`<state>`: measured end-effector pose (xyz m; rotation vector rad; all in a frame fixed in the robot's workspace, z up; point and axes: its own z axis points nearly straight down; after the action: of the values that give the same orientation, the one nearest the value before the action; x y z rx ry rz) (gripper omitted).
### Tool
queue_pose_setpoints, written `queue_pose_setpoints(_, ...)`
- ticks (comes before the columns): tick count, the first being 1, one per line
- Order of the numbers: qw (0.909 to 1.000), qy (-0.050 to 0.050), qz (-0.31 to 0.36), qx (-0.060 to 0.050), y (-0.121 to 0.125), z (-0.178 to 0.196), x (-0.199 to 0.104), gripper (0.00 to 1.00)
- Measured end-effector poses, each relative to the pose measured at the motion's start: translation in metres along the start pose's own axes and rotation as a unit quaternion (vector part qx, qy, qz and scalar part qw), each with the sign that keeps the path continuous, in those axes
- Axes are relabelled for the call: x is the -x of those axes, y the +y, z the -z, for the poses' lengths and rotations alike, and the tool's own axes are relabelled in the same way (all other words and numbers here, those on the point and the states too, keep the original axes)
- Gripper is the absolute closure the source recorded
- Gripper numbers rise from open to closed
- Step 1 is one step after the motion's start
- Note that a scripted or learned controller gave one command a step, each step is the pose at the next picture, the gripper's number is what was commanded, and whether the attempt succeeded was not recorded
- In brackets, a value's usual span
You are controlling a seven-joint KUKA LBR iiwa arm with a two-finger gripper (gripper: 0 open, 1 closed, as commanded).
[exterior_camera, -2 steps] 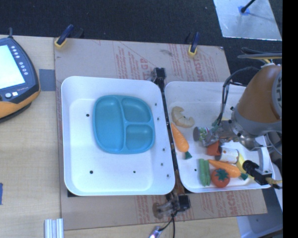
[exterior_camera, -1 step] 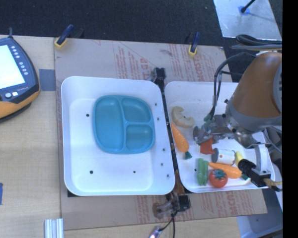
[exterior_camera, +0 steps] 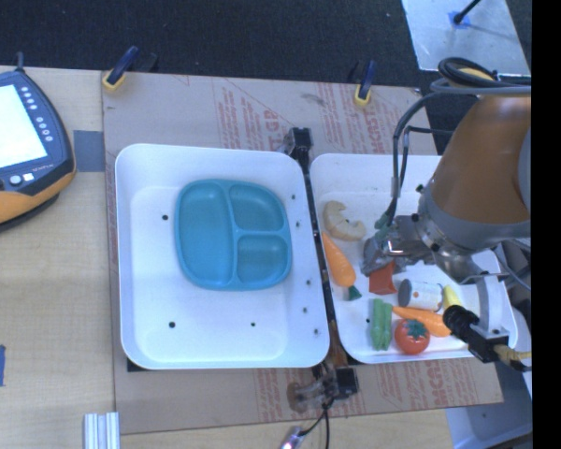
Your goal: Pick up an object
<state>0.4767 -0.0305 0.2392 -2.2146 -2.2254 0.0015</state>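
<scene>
Where gripper (exterior_camera: 385, 251) hovers, red block (exterior_camera: 381, 281).

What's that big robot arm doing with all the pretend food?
The robot arm reaches in from the right and its gripper is down in the right bin, just above a red piece. Around it lie toy foods: a carrot, a green vegetable, a tomato and a beige piece. Nothing looks lifted yet. The left bin has a blue divided plate.
</scene>
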Motion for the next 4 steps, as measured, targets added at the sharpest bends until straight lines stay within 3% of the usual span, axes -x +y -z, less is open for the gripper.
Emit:
queue_pose_setpoints(3,1.0,-0.001,0.001,0.002,0.0,0.02,-0.051,1.0)
queue_pose_setpoints(4,1.0,-0.001,0.001,0.0,0.0,0.024,-0.129,1.0)
